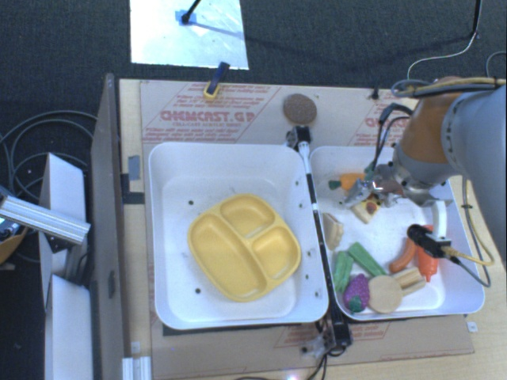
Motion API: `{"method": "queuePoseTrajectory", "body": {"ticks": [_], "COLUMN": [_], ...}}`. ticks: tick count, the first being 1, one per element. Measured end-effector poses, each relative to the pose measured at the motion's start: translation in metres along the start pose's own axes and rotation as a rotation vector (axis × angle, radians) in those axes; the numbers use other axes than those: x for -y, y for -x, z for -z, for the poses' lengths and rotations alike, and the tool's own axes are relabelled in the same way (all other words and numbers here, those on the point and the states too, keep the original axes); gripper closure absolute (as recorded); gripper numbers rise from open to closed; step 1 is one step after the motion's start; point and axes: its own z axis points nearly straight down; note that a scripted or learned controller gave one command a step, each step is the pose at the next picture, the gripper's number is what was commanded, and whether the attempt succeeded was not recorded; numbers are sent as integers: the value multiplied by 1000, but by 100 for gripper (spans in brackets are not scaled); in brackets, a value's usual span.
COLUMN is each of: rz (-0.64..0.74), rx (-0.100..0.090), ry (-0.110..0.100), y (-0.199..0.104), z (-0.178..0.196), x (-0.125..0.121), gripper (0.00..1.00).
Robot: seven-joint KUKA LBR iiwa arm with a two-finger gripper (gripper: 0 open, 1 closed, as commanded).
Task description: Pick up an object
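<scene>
Reaching in from the right of the camera view, over the far part of the right bin (392,232) on the tabletop. Tool (369,190) low above the white floor there, wrist and grey arm (475,133) crowding in behind it. Open or closed: cannot tell from this slant, and nothing visibly gripped.

Likeliest target, judging by closeness alone: a small tan wedge (366,210) lying on the bin floor just beside the tool, on the side toward the view's bottom edge and a touch to the left. Touching or a hair apart: cannot tell. Short and stubby, with only a weak long axis, seemingly running on a diagonal from lower left to upper right; darker end toward the tool, paler end pointing away. Too small to say more about its facing.

Second candidate: an orange piece (348,183) just to the left of the tool, near the bin's far wall.

Well apart from the tool, along the near side of the same bin: two green pieces (355,261), a purple grape cluster (356,290), a round tan disc (386,294) and an orange sausage (403,255).

Off to the left, in the left bin (182,180), a yellow divided plate (244,246), far from the tool.

So, by this reading: a short drop and a slight shift toward the view's bottom edge, closing across the wedge's narrow width.
</scene>
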Motion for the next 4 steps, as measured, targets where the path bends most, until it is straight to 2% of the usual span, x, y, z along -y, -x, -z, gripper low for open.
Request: {"method": "queuePoseTrajectory", "body": {"ticks": [1,2,4], "rz": [2,-1,-4], "rx": [-3,-10,-2], "ry": [-4,-31,-7], "y": [-44,-18,-24], "z": [0,-4,10], "x": [-36,-45,-30], "gripper": [0,0,0]}}
